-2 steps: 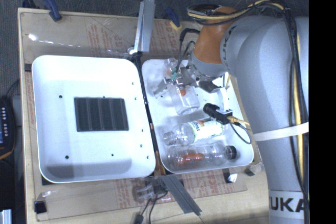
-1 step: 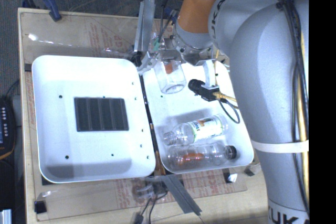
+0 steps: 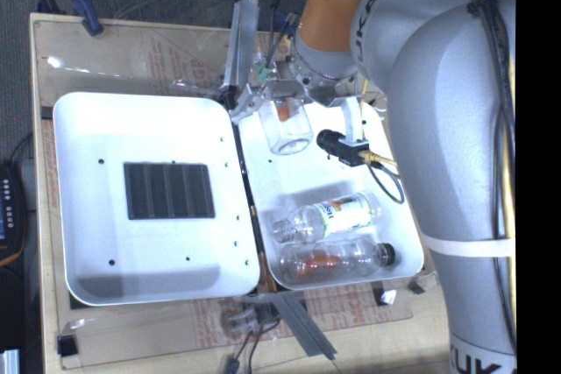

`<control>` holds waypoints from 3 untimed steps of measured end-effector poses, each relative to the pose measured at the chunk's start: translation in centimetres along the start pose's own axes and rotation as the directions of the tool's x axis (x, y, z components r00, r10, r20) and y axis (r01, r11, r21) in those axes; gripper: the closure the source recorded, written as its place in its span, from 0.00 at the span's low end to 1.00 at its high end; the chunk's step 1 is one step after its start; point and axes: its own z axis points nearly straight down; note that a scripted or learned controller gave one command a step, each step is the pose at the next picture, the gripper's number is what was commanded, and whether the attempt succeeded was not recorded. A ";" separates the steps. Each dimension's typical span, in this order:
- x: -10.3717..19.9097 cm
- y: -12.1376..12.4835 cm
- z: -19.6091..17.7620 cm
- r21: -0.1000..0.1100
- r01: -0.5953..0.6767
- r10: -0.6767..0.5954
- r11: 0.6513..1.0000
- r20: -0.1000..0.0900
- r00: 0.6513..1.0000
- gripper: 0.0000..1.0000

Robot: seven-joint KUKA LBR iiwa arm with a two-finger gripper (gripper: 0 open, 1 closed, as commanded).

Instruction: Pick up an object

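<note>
My gripper point(image 3: 282, 94) hangs over the far end of the right bin point(image 3: 399, 215), below the orange wrist band. A clear plastic cup point(image 3: 290, 132) is directly under it, its upper end touching or overlapping the gripper's tip, with a small red-orange spot seen through its wall. The view does not show whether the cup is held or rests on the bin floor. Nearer the front of the same bin lie two clear plastic bottles: one with a white label point(image 3: 330, 217) and one with a dark cap and reddish contents point(image 3: 337, 259).
The left bin point(image 3: 88, 153) holds a dark ribbed rectangle point(image 3: 169, 190) on its floor. A black cable plug point(image 3: 342, 146) dangles from the arm beside the cup. The arm's grey body covers the right side. Clamps and a metal bracket stand at the bench's far edge.
</note>
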 end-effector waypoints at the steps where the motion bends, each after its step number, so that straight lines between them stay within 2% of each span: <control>1: 0.1 0.0 -0.9 0.003 0.005 -0.005 1.000 0.000 1.000 1.00; 3: 0.2 0.0 -2.6 0.010 0.016 -0.016 1.000 0.000 1.000 1.00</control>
